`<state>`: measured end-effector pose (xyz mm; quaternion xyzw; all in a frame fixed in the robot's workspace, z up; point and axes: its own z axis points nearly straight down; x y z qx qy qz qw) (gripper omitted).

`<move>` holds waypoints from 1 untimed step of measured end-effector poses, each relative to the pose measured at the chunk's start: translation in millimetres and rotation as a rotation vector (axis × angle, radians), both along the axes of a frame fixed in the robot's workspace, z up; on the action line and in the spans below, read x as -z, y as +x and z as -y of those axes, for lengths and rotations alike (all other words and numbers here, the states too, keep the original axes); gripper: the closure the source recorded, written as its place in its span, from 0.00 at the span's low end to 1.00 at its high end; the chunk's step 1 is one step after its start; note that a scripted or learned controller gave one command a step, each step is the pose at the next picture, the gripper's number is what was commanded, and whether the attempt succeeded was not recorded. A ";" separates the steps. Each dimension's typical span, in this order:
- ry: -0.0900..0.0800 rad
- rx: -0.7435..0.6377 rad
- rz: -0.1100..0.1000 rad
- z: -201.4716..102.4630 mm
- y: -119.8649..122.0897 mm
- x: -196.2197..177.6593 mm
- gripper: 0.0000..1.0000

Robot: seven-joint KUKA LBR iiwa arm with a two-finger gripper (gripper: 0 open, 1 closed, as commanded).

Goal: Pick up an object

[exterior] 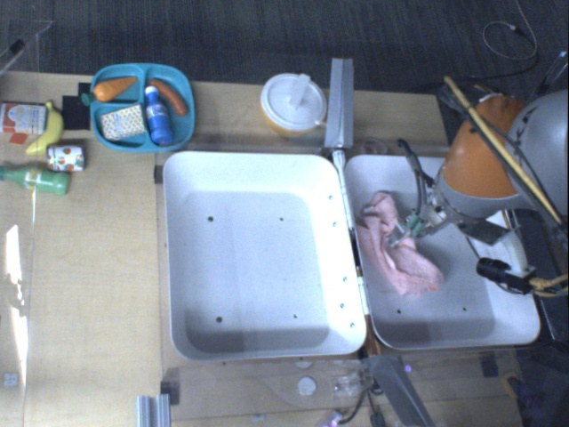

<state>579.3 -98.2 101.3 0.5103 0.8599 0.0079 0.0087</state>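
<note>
I have the tool [414, 227] down on the pink cloth [397, 247], grip state unclear; next, I lift toward twelve o'clock.

Pretty plain setup: a light wood table [89, 310] takes up most of the shot, with dark grey carpet floor [267, 16] running along the top behind it. Lighting's soft and even, with a pale glare streak on the table's left side. A thin cable [511, 29] loops on the carpet, top right.
</note>
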 end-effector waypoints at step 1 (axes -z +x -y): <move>-0.006 -0.047 -0.002 17.1 36.2 8.2 1.00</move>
